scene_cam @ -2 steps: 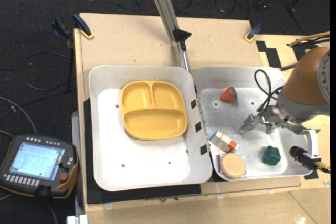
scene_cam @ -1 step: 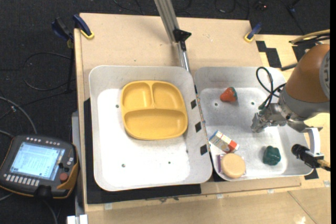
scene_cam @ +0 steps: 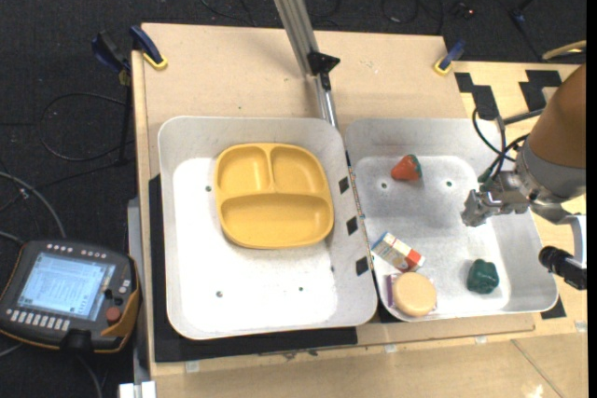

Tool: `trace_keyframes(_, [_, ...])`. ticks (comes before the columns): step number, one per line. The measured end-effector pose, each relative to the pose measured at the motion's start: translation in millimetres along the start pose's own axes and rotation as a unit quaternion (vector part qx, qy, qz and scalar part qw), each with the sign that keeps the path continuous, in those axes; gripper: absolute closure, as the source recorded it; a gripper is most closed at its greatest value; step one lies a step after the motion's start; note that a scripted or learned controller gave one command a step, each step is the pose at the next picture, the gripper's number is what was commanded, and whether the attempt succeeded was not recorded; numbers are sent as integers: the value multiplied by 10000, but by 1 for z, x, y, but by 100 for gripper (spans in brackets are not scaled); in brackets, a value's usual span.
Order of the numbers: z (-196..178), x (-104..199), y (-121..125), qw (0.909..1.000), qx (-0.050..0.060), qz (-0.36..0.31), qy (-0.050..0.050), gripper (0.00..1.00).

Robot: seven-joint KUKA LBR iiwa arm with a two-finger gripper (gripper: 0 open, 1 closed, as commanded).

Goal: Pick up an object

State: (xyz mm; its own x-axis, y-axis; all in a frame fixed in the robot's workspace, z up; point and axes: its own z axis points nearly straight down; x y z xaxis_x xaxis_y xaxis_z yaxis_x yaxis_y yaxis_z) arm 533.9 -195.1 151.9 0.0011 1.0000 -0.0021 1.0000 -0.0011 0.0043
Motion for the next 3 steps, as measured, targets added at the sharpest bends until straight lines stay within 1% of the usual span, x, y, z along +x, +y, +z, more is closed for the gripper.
trace_keyframes(1, [-63, -1, 7, 10000, -16, -21, -5, 100])
trace_keyframes(2, [-87, -1, 9, 10000, 1, -20, 1, 100])
trace_keyframes(3, [-85, 40, 23, 10000, 12, -43, 14, 100])
